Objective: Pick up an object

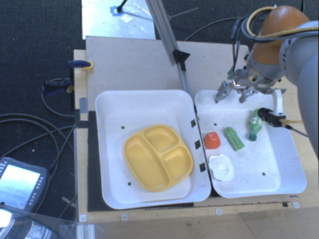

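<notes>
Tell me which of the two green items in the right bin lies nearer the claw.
The green bottle, nearest the bin's right wall, just below the claw. The green block lies further left, beside the red piece.

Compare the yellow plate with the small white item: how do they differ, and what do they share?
The yellow plate is large and split into three sections; the white item is small and undivided. The plate lies in the left bin, the white item in the right bin. Both lie flat, untouched by the gripper.

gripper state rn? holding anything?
Gripper: jaws open, nothing between them, above the far edge of the right bin.
</notes>
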You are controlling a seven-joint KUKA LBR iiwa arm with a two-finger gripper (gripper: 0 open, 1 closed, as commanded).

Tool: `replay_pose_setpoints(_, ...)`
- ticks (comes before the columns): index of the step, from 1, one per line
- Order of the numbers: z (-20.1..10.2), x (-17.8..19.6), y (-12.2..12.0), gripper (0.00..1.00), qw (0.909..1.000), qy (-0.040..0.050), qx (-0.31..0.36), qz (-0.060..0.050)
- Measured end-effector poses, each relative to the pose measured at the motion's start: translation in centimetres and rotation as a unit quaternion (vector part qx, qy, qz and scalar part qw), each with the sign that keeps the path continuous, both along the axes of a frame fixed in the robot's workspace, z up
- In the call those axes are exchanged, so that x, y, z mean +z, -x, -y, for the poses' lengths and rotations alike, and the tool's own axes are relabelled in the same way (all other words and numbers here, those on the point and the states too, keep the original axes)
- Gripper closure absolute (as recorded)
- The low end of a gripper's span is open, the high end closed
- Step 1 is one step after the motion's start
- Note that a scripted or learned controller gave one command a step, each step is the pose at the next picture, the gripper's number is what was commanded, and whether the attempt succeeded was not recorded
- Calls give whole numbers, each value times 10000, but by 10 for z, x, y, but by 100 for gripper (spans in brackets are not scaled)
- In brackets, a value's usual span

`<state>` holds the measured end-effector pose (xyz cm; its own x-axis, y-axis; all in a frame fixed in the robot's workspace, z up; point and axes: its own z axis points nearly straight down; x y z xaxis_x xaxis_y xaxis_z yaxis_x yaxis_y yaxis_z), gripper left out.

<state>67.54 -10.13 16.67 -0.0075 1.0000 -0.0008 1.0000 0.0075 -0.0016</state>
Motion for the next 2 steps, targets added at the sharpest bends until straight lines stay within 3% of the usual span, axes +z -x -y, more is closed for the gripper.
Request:
replay_pose_setpoints(1, 9, -51, -5, 0, 10000, 1, -28, -4)
replay_pose_setpoints(2, 9, -36, -8, 100, 10000, 6, -17, 35)
